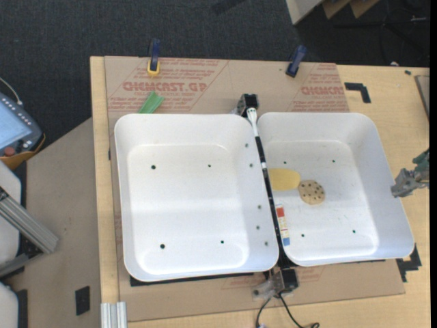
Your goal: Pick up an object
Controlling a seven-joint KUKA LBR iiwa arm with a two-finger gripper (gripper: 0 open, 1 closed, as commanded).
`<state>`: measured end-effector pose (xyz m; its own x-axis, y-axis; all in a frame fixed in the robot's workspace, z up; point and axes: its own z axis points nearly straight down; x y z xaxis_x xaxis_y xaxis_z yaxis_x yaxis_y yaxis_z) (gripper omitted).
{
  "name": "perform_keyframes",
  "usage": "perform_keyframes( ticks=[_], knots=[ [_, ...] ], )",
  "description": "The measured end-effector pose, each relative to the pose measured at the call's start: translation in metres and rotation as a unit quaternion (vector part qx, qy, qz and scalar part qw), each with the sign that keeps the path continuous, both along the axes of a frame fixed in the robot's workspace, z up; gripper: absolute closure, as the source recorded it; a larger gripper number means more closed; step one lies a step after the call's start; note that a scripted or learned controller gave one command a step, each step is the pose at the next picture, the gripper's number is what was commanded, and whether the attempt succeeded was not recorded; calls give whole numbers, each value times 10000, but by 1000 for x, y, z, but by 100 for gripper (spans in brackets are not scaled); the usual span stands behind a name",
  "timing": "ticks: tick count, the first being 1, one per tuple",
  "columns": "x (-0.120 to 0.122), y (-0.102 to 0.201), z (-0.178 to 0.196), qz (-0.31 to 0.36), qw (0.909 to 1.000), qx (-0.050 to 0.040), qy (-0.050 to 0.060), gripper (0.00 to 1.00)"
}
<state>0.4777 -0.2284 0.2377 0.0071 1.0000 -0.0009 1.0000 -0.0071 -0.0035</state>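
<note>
Lying flat in the right bin [382,162], toward its left wall, were a yellow slab [283,178] and a holed cookie [312,192], nearly touching, both free for picking. The gripper [408,181] hung at that bin's right rim, nothing between its fingers; their state could not be told. Beside it sat the left bin [136,203].

We see a bench [102,183] covered with a brown cardboard sheet [225,80]. On it two shallow white bins, the left bin [130,203] and the right bin [382,169], lie side by side, touching.
</note>
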Motion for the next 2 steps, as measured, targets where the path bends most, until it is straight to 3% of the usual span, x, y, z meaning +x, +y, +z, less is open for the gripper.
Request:
perform_keyframes(
  ticks=[1,2],
  knots=[
    [3,55,98,65,10000,-9,-69,100],
    [2,151,65,79,10000,22,5,100]
  ],
)
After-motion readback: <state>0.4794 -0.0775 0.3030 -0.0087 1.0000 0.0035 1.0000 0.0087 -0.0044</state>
